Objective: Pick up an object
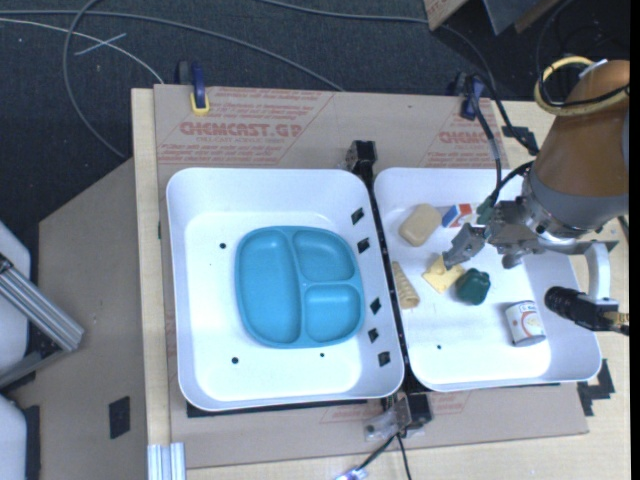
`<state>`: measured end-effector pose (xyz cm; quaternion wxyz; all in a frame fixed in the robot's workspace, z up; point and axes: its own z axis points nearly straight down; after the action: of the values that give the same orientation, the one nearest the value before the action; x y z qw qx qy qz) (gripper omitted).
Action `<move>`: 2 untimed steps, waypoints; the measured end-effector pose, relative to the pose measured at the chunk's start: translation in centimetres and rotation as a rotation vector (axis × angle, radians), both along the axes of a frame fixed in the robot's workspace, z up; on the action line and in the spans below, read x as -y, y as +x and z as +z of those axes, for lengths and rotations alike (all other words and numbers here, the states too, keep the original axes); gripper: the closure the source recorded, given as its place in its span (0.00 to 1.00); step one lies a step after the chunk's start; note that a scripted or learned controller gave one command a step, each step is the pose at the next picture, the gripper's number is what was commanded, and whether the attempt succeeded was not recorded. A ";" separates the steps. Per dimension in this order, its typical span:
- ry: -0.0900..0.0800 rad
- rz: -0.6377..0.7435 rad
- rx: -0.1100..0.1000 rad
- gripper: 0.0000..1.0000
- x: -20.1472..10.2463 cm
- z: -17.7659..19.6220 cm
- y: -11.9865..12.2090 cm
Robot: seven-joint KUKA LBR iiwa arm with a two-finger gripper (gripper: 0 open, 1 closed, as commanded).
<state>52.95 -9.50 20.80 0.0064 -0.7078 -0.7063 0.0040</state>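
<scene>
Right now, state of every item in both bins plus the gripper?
Blue divided plate: flat, upright, in the left bin.
Tan block: lying in the right bin.
Yellow wedge: lying beside the green object.
Green object: on the bin floor, just below the gripper.
Small can: apart from the rest.
Ridged tan piece: lying by the divider.
Gripper: low over the yellow wedge, not visibly holding anything.

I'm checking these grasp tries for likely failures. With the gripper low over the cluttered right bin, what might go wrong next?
1. The gripper sits right by the dark green rounded object and the yellow wedge-shaped piece, which lie close together; closing there may catch both or nudge one aside.
2. The green object looks rounded, so it might slip out of a pinch.
3. The small white can and the tan block lie nearby in the right white bin; a sweep of the arm might knock them.
</scene>
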 end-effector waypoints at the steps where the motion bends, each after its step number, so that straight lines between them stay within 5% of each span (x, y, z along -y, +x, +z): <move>1: -0.002 0.003 0.013 0.00 0.0 0.6 0.3; 2: -0.001 0.001 0.007 0.00 0.5 -5.5 -0.2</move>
<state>52.78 -9.99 15.31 0.0038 -0.7076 -0.7066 0.0020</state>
